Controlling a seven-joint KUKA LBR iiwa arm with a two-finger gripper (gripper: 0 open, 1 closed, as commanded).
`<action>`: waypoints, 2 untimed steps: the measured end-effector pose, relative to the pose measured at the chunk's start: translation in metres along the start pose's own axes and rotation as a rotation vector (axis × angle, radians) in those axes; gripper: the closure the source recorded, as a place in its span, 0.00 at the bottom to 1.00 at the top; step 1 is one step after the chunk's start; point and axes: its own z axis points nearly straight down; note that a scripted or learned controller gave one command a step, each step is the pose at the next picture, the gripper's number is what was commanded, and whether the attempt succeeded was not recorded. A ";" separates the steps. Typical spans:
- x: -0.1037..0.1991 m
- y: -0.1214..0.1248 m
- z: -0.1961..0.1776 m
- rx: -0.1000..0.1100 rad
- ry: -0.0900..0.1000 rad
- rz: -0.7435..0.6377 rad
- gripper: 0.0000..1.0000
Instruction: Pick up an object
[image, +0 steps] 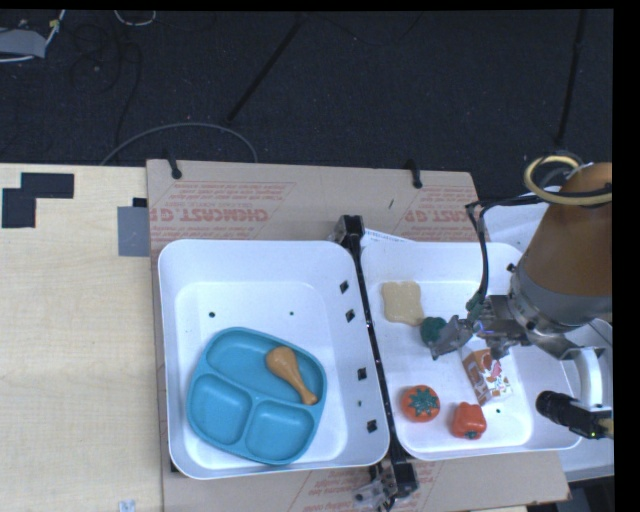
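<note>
Far bin (250, 265): blue divided tray (235, 425) holding a chicken drumstick (291, 372). Bin under my gripper (470, 335): bread slice (403, 302), teal piece (433, 328) touching my gripper, packet (487, 377) beneath, tomato (422, 402), red pepper (468, 421) beyond. Grip state: cannot tell.

A dark carpeted floor (330, 80) fills the top of the view, with thin black cables (270, 60) trailing across it. Below it lies a pale wooden tabletop (70, 350), marked near its upper left with black patches (35, 195) and a small grey square (131, 230). A sheet of brown printed cardboard (300, 200) lies flat on it. The light is even.
</note>
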 end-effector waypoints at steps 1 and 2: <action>0.000 0.002 -0.007 -0.013 -0.001 -0.002 0.00; -0.009 -0.002 0.046 -0.011 -0.001 -0.002 0.00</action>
